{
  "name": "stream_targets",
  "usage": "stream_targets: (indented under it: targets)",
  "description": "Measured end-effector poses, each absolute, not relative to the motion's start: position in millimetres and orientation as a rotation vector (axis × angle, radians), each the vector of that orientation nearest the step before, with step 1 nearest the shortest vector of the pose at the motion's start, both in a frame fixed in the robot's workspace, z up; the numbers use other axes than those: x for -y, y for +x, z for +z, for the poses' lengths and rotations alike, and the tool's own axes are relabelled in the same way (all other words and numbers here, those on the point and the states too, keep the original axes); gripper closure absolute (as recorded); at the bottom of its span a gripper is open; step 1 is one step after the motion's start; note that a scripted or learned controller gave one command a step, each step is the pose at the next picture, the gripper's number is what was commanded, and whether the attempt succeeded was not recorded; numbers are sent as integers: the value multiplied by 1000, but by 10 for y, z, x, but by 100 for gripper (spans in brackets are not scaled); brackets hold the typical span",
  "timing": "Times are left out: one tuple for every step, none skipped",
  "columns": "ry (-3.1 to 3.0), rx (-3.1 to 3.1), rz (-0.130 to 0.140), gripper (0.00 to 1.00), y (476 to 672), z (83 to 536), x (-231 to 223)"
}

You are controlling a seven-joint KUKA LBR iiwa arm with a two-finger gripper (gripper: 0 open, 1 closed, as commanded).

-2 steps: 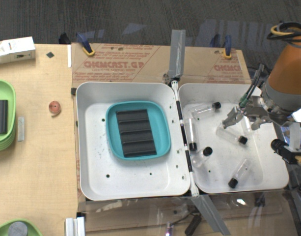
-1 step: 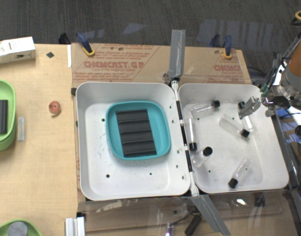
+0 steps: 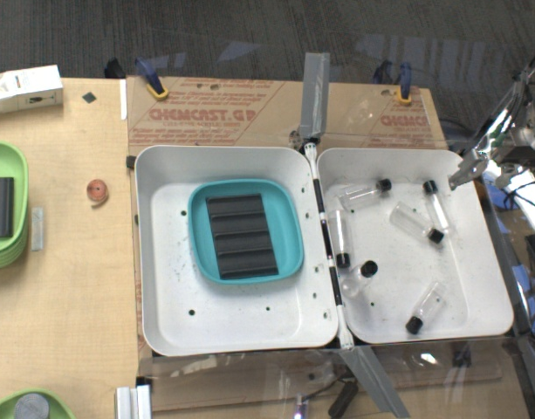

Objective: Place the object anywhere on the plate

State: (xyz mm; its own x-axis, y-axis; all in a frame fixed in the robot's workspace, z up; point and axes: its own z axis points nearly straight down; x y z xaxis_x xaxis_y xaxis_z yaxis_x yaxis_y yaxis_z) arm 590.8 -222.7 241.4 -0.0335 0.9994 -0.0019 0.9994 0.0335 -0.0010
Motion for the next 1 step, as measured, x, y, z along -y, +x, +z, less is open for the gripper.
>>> stream_targets:
  targets:
    - [2129, -2308, -2, 0, 6541, 2796, 2219]
